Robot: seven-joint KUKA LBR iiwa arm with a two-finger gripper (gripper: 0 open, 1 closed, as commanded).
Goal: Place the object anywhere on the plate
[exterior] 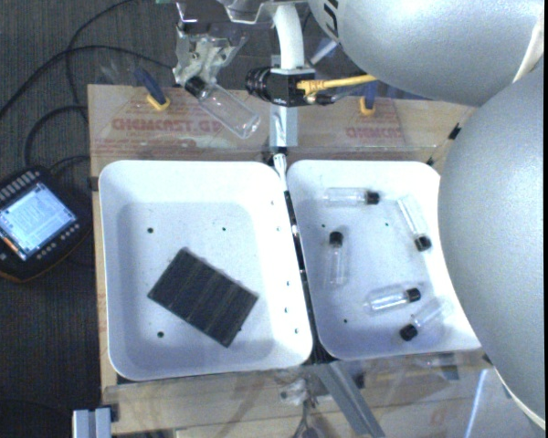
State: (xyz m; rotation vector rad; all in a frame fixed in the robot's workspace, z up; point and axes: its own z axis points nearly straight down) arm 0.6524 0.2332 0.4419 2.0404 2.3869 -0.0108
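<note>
Seen from above at a slant, two shallow white bins sit side by side on a wooden bench. The left bin [119,245] holds a dark, ribbed rectangular plate [203,297], lying flat and turned at an angle, toward the bin's 6 o'clock side. The right bin [429,185] holds five clear vials with black caps: one [350,195] near 12 o'clock, one [414,225] near 2 o'clock, one [336,255] near 9 o'clock, and two close together, [392,298] and [421,320], around 5 o'clock.

The grey robot arm [438,26] fills the scene's 1 to 4 o'clock region. Its gripper [199,69] hangs above the bench beyond the left bin's far edge, at the scene's 11 o'clock. Its fingers are clamped on the capped end of a sixth clear vial [226,109], which tilts down toward 4 o'clock, well apart from the plate.

A handheld control pendant [29,219] with a lit screen lies at 9 o'clock, off the bench.
</note>
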